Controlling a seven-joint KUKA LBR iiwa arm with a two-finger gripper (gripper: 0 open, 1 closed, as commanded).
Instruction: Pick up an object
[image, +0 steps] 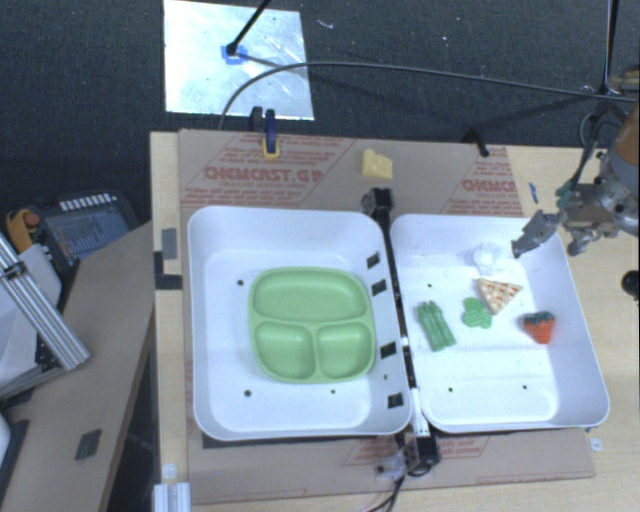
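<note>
Five toys (498, 293) in right bin (560, 400)

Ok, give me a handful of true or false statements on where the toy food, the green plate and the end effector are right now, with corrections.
1. The green divided plate sits in the left bin. True.
2. The plate holds the toy food. False: its compartments hold none; the food lies in the right bin.
3. The pizza slice lies between the white piece and the strawberry. True.
4. The end effector grips the strawberry. False: it is over the right bin's far right corner, apart from the strawberry.
5. The green bundle of stalks lies nearest the divider between the bins. True.
</note>
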